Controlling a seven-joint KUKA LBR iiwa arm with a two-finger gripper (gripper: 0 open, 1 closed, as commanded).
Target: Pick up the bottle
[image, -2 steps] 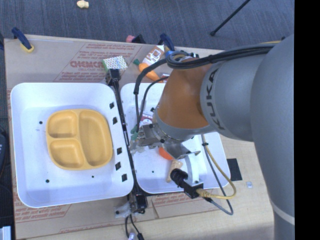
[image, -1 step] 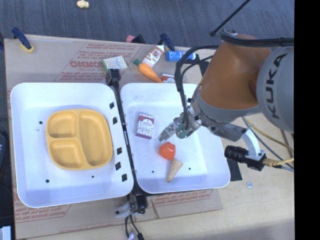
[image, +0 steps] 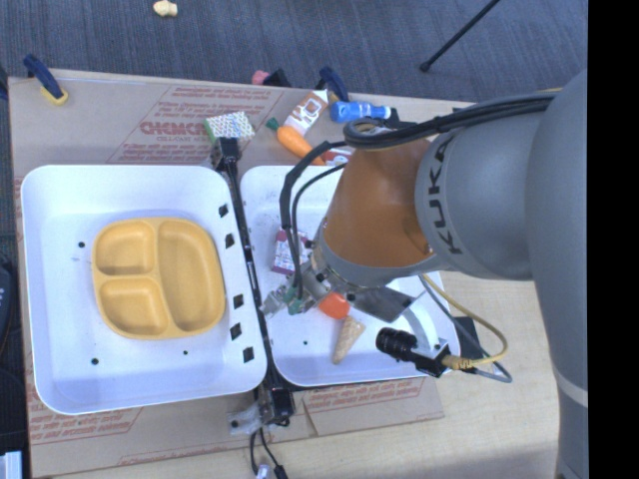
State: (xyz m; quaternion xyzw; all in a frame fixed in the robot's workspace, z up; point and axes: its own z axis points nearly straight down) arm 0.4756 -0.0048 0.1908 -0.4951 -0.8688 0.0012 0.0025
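Two white bins sit side by side on the desk (image: 479, 407) in my one overhead view, and my arm (image: 479, 198) comes in from the right, hanging low over the right bin (image: 300, 367). The hand (image: 305, 295) is down among clutter near that bin's left wall, and I cannot tell how it is set, since the orange wrist band covers most of it. What worries me most is where it has gone: the only bottle I can pick out, a small white one with an orange cap (image: 300, 123), lies on its side on the cardboard behind the bins, near a blue object (image: 359, 111), well apart from the hand. A close here would likely catch the wrong thing, perhaps the ice-cream cone toy (image: 346, 335) or the dark wrapper (image: 284, 252) beside it, or nothing at all. The bottle looks slim and smooth, so I judge it could roll if nudged. A yellow divided tray (image: 158, 277) rests in the left bin (image: 60, 367).
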